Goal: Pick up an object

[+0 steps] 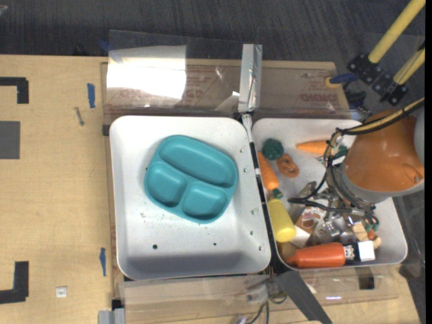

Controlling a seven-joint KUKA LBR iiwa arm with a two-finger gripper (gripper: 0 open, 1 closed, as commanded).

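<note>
The arm's pincer [331,211] reaches down among cluttered toys in the right bin [398,248]; whether it is open or closed cannot be told. Just below it lie a red-orange cylinder [318,254] and a yellow piece [281,223]; a carrot [313,147] and a dark green toy [273,147] sit toward the bin's far side. The left bin [128,181] holds a teal divided plate [191,177] on the wooden worktop [47,201].

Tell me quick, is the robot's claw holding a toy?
Gripper: low in the right bin among the toys; whether it grips anything cannot be told.
</note>
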